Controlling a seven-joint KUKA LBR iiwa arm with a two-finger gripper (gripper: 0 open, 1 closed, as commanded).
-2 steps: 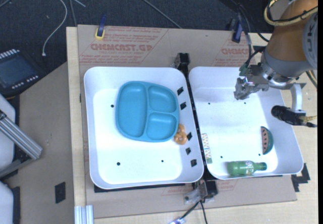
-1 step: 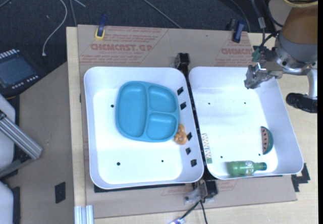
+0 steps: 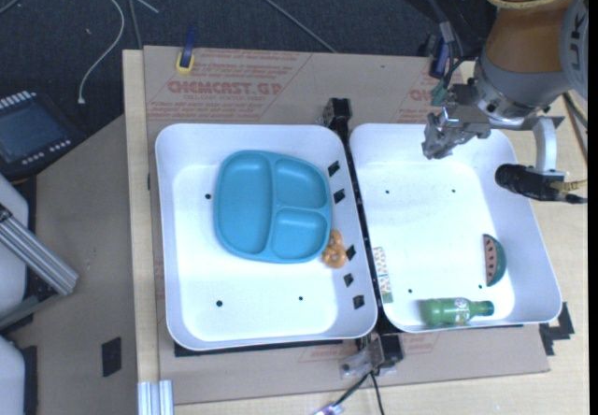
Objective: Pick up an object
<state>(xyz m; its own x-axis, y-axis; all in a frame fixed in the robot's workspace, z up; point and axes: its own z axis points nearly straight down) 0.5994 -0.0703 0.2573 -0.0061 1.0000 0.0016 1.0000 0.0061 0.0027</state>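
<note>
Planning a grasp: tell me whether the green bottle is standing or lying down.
Lying down. The green bottle rests on its side along the right bin's near edge, neck pointing right.

The arm point(image 3: 528, 39) is grey with a broad orange band, cables looping above, ending in a dull metal gripper point(image 3: 439, 140).

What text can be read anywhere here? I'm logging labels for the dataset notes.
"CHEMCAST GP": red print on the brown protective sheet behind the left bin; the smaller lines under it are too blurred to read.
Red print on the sheet near the gripper: unreadable.
Green bottle label: too small to read.
</note>
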